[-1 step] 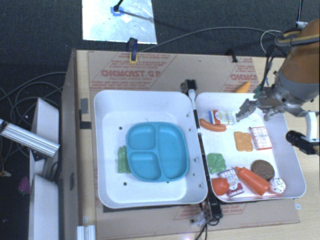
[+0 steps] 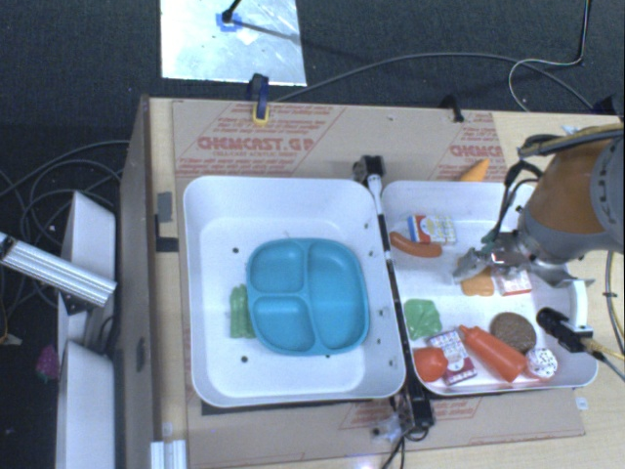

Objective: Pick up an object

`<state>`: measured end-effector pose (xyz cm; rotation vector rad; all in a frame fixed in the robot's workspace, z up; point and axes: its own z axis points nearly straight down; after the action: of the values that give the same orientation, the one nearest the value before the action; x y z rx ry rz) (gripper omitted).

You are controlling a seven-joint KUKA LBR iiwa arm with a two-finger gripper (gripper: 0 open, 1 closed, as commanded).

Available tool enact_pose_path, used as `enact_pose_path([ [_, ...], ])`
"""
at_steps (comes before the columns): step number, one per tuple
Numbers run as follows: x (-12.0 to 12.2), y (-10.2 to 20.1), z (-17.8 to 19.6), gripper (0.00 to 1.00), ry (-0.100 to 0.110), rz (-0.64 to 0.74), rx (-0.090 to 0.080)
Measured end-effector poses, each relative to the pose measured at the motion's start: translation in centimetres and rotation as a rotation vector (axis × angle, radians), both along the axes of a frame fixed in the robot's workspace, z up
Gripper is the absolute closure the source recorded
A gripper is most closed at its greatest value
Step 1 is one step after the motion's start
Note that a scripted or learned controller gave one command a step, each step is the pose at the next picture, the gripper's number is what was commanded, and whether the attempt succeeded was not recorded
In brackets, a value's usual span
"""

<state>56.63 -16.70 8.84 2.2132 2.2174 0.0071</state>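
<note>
My gripper [image 2: 472, 262] hangs low in the right bin [image 2: 441, 199], near its middle. Just below it lies a small orange piece [image 2: 477, 285], and I cannot tell whether the two touch. A hot dog [image 2: 415, 246] and a small white, red and blue carton [image 2: 431, 229] lie to the gripper's left. Along the bin's front are a green piece [image 2: 422, 316], a red tomato-like piece [image 2: 430, 362], a printed card [image 2: 452, 348], a red-orange bottle [image 2: 493, 351], a brown disc [image 2: 513, 329] and a white ball [image 2: 543, 362].
The left bin [image 2: 210, 213] holds a blue divided plate [image 2: 307, 295] with a green piece [image 2: 239, 312] beside its left edge. An orange carrot shape [image 2: 475, 171] lies on the bench behind the right bin. The arm's grey and orange body [image 2: 576, 203] covers that bin's right side.
</note>
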Motion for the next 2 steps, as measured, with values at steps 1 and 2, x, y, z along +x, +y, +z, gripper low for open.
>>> enact_pose_path([
  [1,0.1,0.0,1.1,1.0,-0.002,0.001,-0.001],
  [2,-2.9,-4.0,5.1,1.0,0.007,-0.002,0.001],
])
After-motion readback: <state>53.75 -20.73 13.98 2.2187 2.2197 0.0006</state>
